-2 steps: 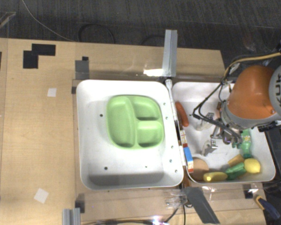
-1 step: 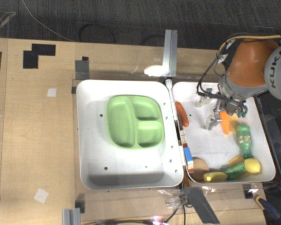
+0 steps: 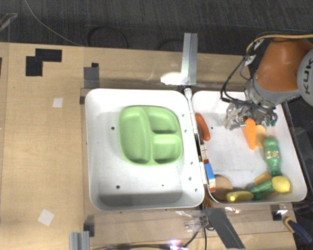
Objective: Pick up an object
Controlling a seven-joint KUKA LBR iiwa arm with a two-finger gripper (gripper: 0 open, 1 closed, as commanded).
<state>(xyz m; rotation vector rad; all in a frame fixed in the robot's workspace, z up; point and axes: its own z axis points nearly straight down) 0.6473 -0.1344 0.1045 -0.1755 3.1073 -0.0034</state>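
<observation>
Two white bins sit side by side on the wooden surface (image 3: 36,155). The left bin (image 3: 101,191) holds a green divided tray (image 3: 148,134), lying flat near the middle. The right bin (image 3: 297,189) holds the small things: a carrot (image 3: 250,133) near the back, a green bottle (image 3: 272,155) just in front of it, a red sausage (image 3: 202,126) along the left wall, and a cluster at the front edge with a lemon (image 3: 281,184), a yellow banana-like piece (image 3: 240,196) and a brownish lump (image 3: 223,183). The arm (image 3: 284,66) reaches in from the right, its gripper (image 3: 246,114) low over the back of the right bin, right at the carrot's top end. The jaws look parted, perhaps straddling the carrot's tip, though nothing is clearly gripped between them.
</observation>
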